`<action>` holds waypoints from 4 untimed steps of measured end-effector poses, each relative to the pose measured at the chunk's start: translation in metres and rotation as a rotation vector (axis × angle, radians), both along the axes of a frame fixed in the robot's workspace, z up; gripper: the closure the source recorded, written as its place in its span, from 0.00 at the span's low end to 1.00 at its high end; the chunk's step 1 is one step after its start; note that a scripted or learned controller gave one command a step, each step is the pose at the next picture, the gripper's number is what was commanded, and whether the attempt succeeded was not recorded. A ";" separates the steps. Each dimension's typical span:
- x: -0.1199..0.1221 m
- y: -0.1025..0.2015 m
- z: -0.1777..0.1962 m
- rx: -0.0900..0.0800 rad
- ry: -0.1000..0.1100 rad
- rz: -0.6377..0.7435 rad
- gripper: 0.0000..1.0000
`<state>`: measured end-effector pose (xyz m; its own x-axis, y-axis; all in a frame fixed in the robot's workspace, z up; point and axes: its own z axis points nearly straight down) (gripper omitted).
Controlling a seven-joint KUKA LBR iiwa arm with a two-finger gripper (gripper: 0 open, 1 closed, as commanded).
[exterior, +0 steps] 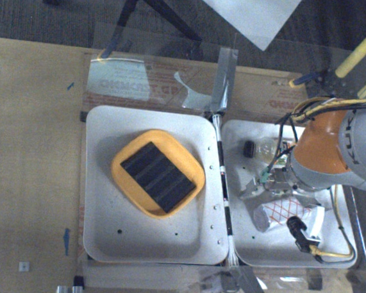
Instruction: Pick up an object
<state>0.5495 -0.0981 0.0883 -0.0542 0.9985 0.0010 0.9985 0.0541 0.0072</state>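
The grey arm [363,144], with its orange band [318,146] above the wrist, comes in from the right of the frame and bends down over the right bin [244,248]. Its end effector [260,186] sits low near the middle of that bin, a little toward the left wall. From this slant it cannot be told whether it is released or clenched.

Three loose things lie in the right bin. A white roll with a red grid pattern [278,212] lies on its side just below and to the right of the end effector, very close to it. Whether the two touch cannot be told. In the bin's upper left corner sits a small black round item [248,148], and just to its right is a clear glassy item [268,147]. Both lie above the end effector in the frame and apart from it.

The left bin [98,228] holds one thing, a yellow-orange rounded-square object [157,180] with a black ribbed panel on its top face. It lies flat near the bin's middle, turned on a diagonal and away from all four walls.

The bins stand side by side on the pale wooden tabletop [27,160], meeting along the centre of the frame. Beyond the tabletop, on the dark floor at the upper left, stands the black base of an office chair [129,2]. A white sheet [247,10] lies at the top centre.
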 end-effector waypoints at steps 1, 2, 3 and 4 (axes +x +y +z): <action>0.082 -0.006 -0.002 0.003 0.037 0.094 0.00; 0.098 -0.009 0.014 0.002 0.083 0.151 0.00; -0.019 -0.029 0.000 -0.005 0.002 0.306 0.00; 0.029 -0.066 0.013 -0.004 0.004 0.353 0.00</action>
<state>0.5780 -0.1640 0.1012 -0.3956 0.9184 -0.0018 0.9184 0.3956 0.0024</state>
